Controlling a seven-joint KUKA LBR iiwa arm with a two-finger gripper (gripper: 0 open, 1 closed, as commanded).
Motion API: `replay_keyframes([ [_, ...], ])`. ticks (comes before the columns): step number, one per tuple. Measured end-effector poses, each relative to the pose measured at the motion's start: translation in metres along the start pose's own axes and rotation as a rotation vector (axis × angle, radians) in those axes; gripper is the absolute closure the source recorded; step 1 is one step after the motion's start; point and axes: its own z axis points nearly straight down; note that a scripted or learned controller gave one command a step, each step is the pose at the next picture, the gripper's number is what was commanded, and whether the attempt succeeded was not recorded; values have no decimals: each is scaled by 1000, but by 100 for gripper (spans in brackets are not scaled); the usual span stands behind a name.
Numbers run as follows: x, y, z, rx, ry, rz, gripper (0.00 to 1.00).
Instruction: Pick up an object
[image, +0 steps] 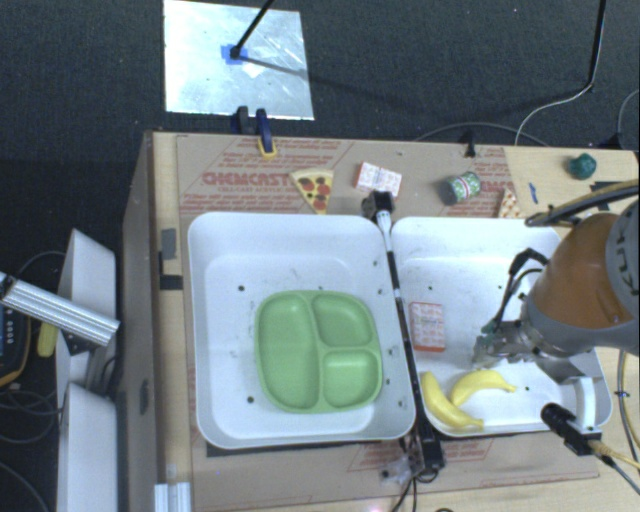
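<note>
The green divided plate (320, 352) at centre looks like smooth, slightly glossy plastic, as do the white bins (215, 300). The bench top (250, 175) looks like matt brown cardboard. The sheet (235, 60) at upper left is shiny and crinkled, foil-like.

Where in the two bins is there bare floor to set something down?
Right bin: bare across the far half, beyond the small card. Its near end is crowded by the bananas and the gripper. Left bin: a bare strip along the far wall and left side, around the green plate.
</note>
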Motion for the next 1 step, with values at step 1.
replay_keyframes([
  [1, 0, 0, 0, 0, 0, -1, 0],
])
